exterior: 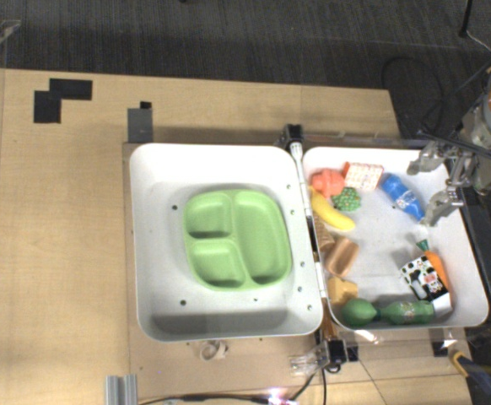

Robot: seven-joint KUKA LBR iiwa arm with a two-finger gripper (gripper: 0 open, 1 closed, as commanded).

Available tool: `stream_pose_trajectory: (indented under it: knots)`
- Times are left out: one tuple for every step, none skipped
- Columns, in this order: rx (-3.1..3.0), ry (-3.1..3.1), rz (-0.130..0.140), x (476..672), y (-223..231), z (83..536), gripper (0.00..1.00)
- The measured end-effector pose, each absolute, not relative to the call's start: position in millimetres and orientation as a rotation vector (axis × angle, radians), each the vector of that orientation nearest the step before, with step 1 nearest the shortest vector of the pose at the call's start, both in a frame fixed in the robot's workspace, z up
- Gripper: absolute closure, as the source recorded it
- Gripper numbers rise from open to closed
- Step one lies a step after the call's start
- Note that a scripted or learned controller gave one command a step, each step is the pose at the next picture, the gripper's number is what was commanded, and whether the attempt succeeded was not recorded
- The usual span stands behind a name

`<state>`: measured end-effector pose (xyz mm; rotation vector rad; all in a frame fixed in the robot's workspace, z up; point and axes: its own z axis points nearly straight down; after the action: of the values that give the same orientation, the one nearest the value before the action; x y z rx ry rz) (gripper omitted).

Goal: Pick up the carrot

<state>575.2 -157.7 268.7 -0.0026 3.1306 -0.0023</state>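
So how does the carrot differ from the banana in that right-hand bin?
The carrot is orange with a green tip; the banana is yellow. The carrot lies near the right bin's right side, partly covered by a black-and-white toy; the banana lies in the open by the left wall, beside a green item. The carrot looks straight, the banana curved. Both lie flat in the same bin.

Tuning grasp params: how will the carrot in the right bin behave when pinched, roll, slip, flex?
The carrot looks like smooth moulded plastic, so probably stiff, light, and a bit slippery. Its rounded, tapered body may roll or squirt out of a pinch toward the thin end. It lies against the black-and-white carton near the right bin wall, so a push would likely jam it rather than free it.
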Motion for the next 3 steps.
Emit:
stream_pose_trajectory:
  knots:
    - [0.228,3.126,0.006,568.0,-75.4,184.6,0.00]
    - [0.670,3.058,0.007,577.3,-17.6,186.8,0.00]
    - [1.067,2.944,0.006,609.3,-15.4,187.1,0.00]
